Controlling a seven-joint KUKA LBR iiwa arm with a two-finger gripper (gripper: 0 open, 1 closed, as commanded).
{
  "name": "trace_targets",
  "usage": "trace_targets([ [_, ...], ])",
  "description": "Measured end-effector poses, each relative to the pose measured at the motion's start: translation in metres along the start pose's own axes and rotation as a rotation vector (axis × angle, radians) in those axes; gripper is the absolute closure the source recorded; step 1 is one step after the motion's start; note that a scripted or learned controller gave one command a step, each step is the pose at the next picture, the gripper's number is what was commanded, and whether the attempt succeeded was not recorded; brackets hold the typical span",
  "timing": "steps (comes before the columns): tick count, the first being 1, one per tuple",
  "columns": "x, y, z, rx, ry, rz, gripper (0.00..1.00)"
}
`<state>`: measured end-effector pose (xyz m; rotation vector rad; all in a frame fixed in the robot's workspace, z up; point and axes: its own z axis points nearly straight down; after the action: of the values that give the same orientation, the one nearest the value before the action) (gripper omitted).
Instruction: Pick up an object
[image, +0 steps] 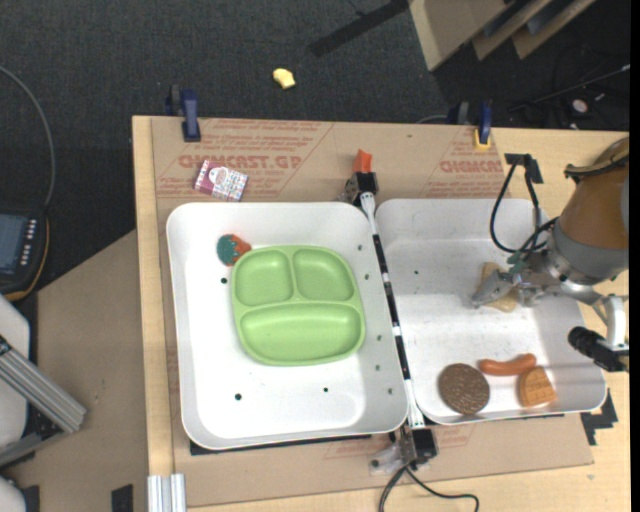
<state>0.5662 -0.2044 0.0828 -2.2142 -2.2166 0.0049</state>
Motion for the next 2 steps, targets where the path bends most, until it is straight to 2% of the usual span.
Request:
trace_targets([
  [1,-0.006,0.014,-0.002,-0.011,-0.005,-0.001,0.0],
  [2,-0.006,0.014,-0.013,-0.015,-0.008,-0.001,1.0],
])
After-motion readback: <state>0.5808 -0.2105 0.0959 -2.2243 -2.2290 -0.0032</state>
